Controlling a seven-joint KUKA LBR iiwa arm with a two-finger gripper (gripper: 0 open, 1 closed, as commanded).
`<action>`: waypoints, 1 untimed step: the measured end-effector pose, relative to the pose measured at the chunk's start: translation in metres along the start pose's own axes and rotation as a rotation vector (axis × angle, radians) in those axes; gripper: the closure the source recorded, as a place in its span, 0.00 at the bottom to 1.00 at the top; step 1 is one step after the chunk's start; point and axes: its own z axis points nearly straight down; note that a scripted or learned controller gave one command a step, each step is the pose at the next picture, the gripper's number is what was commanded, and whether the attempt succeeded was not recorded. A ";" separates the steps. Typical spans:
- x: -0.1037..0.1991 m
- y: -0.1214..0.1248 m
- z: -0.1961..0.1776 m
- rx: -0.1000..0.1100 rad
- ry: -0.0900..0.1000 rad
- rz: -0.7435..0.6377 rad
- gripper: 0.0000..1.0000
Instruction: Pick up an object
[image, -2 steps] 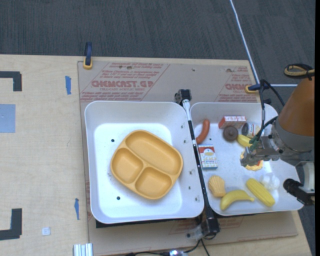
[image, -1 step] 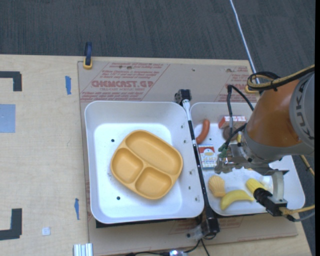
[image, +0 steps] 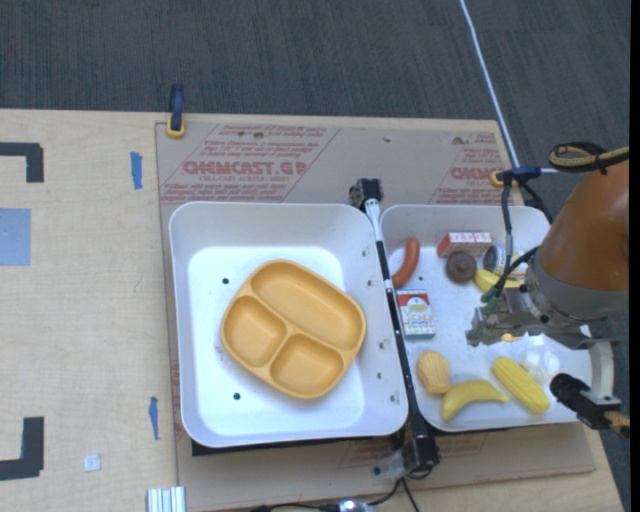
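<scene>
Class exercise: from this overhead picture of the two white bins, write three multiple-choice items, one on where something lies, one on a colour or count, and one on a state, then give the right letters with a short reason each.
1. Where does the orange three-compartment plastic plate lie?
A. left white bin
B. right white bin
C. on the cardboard

2. What colour is the curved toy banana?
A. green
B. yellow
C. blue

3. What do the plate's compartments hold?
A. nothing
B. a corn cob
C. a sausage

Answers: 1 A, the plate sits on the left bin's floor. 2 B, the banana near the right bin's front edge is yellow. 3 A, all three compartments show bare orange plastic.
</scene>
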 end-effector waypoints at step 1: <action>0.000 0.000 0.000 0.000 0.000 0.000 0.00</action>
